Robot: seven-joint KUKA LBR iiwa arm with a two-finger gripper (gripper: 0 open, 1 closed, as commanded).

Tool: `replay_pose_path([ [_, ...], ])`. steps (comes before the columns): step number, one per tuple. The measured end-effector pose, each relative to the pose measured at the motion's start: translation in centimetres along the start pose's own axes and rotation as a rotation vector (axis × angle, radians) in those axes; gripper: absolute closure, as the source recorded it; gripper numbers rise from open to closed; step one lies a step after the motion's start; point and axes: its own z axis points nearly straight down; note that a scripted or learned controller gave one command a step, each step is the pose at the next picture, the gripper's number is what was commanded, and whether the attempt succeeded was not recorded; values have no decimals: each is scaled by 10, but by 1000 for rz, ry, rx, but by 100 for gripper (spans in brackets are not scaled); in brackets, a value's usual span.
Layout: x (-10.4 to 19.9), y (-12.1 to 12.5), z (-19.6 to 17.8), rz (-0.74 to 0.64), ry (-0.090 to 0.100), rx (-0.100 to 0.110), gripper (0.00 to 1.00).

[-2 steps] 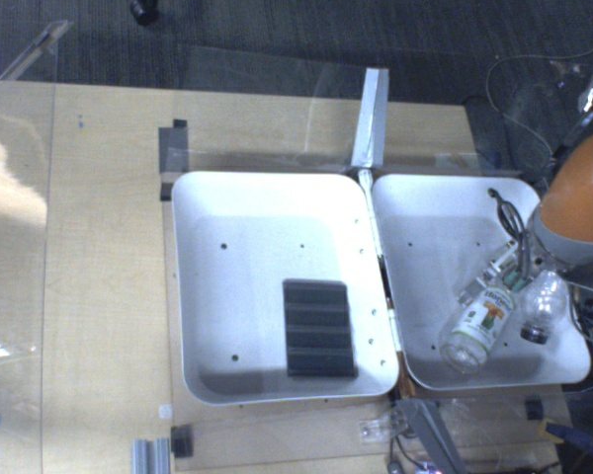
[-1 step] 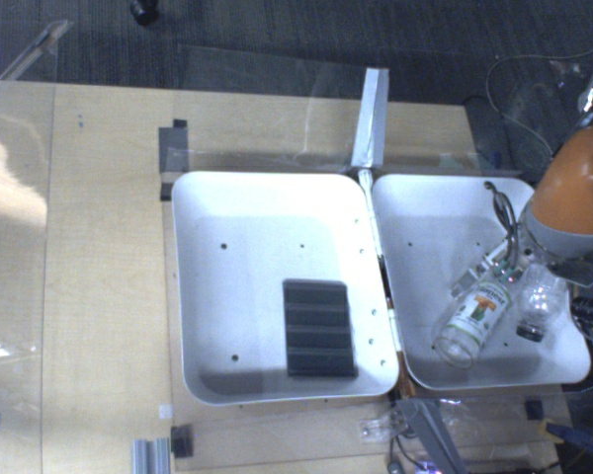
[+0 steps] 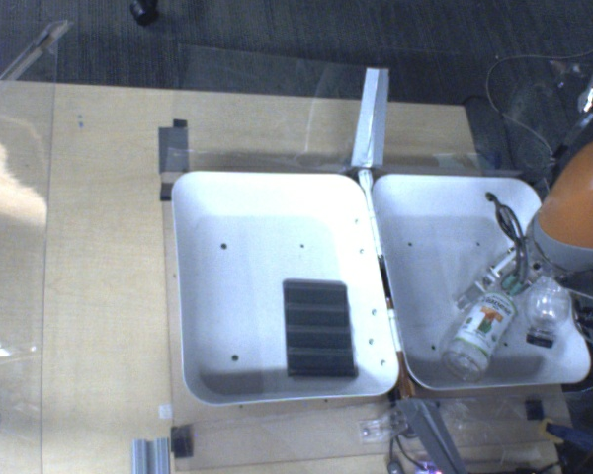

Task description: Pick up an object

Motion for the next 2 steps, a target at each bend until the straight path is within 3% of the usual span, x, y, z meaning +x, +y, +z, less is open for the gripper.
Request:
replay_pose_path([
  [1,-1,4,-13,-4,-5,-8,100],
  [2,-1,4,-12,-3,-5,-7,0],
])
